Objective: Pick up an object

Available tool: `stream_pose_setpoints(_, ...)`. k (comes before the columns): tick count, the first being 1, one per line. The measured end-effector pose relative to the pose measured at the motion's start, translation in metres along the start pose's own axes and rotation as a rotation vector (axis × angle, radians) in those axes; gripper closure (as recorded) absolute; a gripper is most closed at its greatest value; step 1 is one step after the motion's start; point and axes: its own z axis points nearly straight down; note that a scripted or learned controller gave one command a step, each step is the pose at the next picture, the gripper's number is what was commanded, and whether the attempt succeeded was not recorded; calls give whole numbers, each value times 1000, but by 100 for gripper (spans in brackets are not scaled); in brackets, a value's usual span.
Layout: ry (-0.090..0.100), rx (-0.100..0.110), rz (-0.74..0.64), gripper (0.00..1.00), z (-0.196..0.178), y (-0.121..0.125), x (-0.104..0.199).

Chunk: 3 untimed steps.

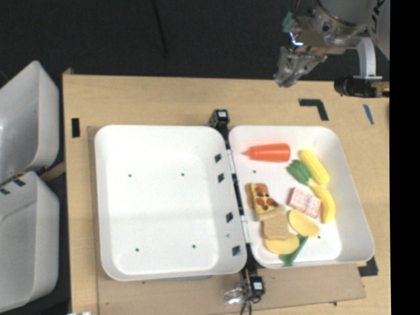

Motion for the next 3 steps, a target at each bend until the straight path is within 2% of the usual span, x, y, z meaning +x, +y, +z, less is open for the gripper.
stream_pose_setpoints(3, -1, 1, 2, 100, -51, 0, -59)
